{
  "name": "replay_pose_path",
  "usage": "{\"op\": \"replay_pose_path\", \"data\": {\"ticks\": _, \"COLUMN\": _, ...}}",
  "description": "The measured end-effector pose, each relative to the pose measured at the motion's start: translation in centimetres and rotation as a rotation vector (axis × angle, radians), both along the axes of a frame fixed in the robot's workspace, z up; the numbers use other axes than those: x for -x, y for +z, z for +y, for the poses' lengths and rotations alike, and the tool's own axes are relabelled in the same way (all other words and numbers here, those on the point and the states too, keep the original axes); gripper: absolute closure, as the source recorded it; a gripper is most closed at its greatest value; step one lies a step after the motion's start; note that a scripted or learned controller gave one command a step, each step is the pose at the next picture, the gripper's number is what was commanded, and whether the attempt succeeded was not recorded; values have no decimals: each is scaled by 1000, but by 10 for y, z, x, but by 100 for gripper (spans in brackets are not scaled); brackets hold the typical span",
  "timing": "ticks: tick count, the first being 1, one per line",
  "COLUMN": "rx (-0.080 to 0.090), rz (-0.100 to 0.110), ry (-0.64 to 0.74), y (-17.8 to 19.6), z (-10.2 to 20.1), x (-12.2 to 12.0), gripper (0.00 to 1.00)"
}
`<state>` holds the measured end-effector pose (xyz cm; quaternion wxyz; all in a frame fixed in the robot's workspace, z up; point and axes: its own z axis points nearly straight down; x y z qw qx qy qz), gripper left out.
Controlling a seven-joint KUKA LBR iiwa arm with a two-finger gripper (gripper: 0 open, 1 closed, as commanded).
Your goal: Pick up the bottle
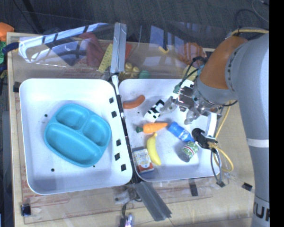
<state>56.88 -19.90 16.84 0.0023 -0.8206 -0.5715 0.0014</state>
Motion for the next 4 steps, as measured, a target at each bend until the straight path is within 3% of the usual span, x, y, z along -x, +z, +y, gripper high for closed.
{"op": "replay_pose_path", "data": {"ticks": 1, "rx": -1, "rz": -1, "ry": 195, "y": -30, "z": -2, "x": -3, "gripper": 0}}
{"op": "replay_pose_path", "data": {"ticks": 2, "rx": -1, "rz": -3, "ry": 434, "y": -18, "z": -5, "x": 44, "gripper": 0}}
{"op": "replay_pose_path", "data": {"ticks": 3, "rx": 0, "rz": -3, "ry": 438, "y": -8, "z": -5, "x": 43, "gripper": 100}}
{"op": "replay_pose_path", "data": {"ticks": 4, "rx": 1, "rz": -6, "ry": 447, "y": 92, "z": 15, "x": -9, "gripper": 100}}
